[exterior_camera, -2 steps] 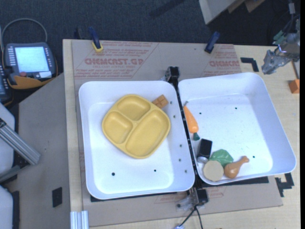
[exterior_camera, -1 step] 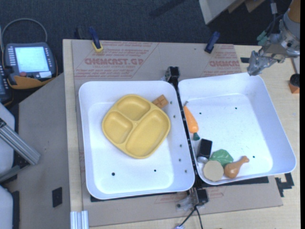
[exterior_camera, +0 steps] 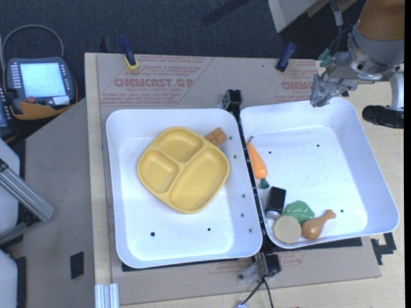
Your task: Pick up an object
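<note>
My gripper (exterior_camera: pixel 319 97) hangs over the far rim of the right bin (exterior_camera: pixel 334 172), well away from the objects. An orange carrot (exterior_camera: pixel 257 161) lies along that bin's left wall. Near its front left corner sit a black block (exterior_camera: pixel 276 199), a green leafy piece (exterior_camera: pixel 298 210), a tan round piece (exterior_camera: pixel 288 230) and a brown drumstick (exterior_camera: pixel 318 223). In the left bin (exterior_camera: pixel 141 230) rests a yellow divided plate (exterior_camera: pixel 184 169) with a small brown block (exterior_camera: pixel 216 136) at its far right edge.
The grey arm with its orange band (exterior_camera: pixel 379 18) enters from the upper right. A tablet-like pendant (exterior_camera: pixel 40 82) lies off the bench at the left. Blue clamps (exterior_camera: pixel 130 59) hold the cardboard sheet at the back.
</note>
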Robot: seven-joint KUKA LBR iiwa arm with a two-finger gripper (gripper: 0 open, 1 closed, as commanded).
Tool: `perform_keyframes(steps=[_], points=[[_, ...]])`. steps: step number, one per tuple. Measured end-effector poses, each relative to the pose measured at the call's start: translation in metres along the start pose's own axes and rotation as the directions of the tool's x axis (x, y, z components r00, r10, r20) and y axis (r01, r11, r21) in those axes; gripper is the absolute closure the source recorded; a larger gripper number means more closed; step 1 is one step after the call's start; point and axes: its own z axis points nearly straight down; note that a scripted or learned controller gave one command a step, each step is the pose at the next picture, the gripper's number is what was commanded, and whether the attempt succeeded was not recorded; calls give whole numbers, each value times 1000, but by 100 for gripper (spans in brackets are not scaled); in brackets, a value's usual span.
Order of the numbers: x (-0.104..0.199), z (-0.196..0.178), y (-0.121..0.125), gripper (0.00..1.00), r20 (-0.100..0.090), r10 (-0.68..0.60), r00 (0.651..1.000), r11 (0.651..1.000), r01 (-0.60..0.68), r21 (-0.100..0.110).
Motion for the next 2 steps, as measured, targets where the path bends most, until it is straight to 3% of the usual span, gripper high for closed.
perform_keyframes(steps=[2], points=[[113,24,-10,100,-2,-1,1000,1000,1,1]])
